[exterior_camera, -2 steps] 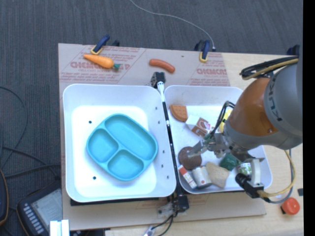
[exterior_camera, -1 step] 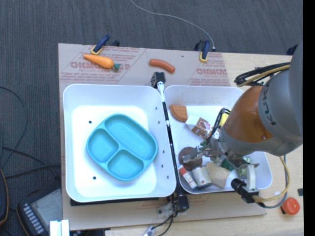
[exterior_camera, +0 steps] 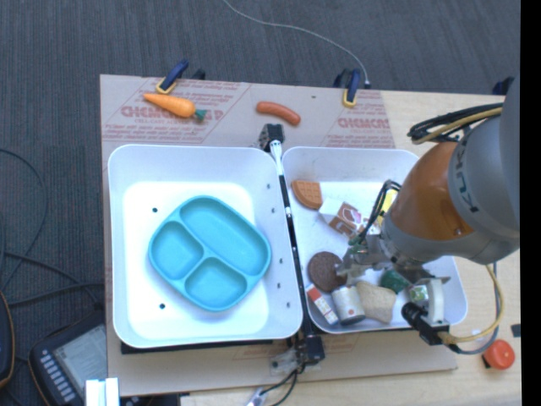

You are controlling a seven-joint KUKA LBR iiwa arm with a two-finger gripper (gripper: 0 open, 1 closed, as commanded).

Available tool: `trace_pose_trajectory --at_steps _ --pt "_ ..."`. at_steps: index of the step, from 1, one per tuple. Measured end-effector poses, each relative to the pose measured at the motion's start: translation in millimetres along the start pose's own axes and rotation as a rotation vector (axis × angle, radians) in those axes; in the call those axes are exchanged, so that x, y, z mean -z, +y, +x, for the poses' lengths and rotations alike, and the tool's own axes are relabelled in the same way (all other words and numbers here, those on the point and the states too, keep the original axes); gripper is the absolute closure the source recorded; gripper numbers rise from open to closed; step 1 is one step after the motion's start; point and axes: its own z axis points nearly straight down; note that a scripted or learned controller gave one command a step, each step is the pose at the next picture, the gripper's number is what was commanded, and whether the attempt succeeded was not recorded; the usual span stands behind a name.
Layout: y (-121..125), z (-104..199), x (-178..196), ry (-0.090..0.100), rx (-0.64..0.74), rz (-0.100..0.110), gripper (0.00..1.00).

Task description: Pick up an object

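My gripper (exterior_camera: 358, 259) hangs low in the right bin (exterior_camera: 355, 157), just right of a round brown cookie (exterior_camera: 322, 270) and above a beige wedge (exterior_camera: 378, 302). A brown and white packet (exterior_camera: 344, 218) lies just behind it. A small white can (exterior_camera: 346, 305) stands at the bin's front, and a green item (exterior_camera: 395, 279) sits partly under the wrist. A toasted bread piece (exterior_camera: 308, 194) rests near the bin's back left. The arm's orange band (exterior_camera: 427, 201) hides the bin's right part. I see nothing clearly held.
The left bin (exterior_camera: 127, 227) holds a blue divided plate (exterior_camera: 209, 252). A toy carrot (exterior_camera: 172, 106) and a sausage (exterior_camera: 278, 112) lie on the cardboard behind the bins. An orange object (exterior_camera: 499, 355) sits on the bench at front right.
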Motion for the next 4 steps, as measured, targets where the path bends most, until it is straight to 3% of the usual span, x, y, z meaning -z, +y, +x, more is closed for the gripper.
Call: trace_pose_trajectory --at_steps 1,2,3,4 --pt "0 0 -1 0.000 0.000 0.001 0.00" --pt "0 0 9 0.001 0.000 0.002 1.00" --pt "0 0 9 0.001 0.000 0.002 0.00" --pt "0 0 19 0.002 0.000 0.003 1.00"
